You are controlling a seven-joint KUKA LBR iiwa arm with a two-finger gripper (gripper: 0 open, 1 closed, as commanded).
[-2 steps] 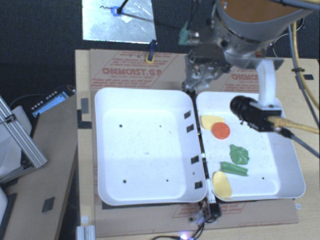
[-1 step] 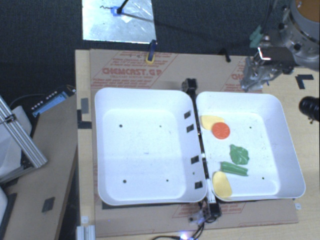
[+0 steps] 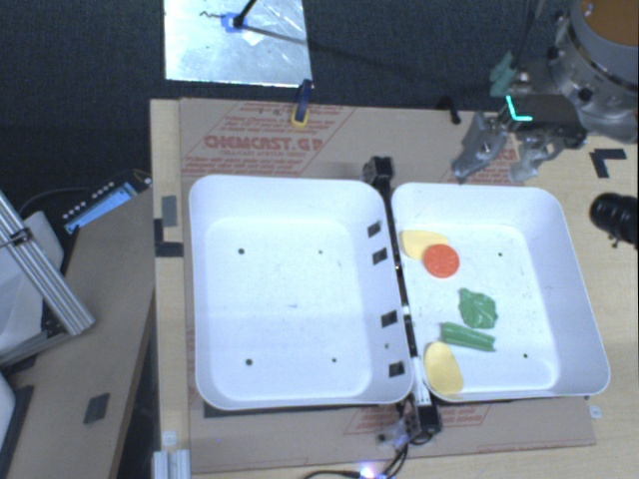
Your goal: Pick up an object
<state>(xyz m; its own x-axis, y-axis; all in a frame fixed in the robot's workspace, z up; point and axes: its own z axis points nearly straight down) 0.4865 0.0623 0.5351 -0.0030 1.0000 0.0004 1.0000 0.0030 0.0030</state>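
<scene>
Fingers (image 3: 497, 158): metal, splayed wide, nothing between them; hung over the far rim of the right bin (image 3: 574, 267), apparently poised ahead of a descent.

Below and near the fingers, loose on the bin floor for picking:
- red disc (image 3: 441, 260), flat, smooth, overlapping a yellow piece (image 3: 417, 240).
- green leafy item (image 3: 478, 308), crinkled.
- green pod (image 3: 466, 337), long, slim.
- yellow oval (image 3: 443, 365), glossy, farthest off.

Left bin (image 3: 290, 287): white moulded plastic, shallow, well aside.

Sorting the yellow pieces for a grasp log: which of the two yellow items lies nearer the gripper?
The yellow piece beside the red disc, at the right bin's far edge; the other yellow piece lies at its near edge, farther from the gripper.
</scene>
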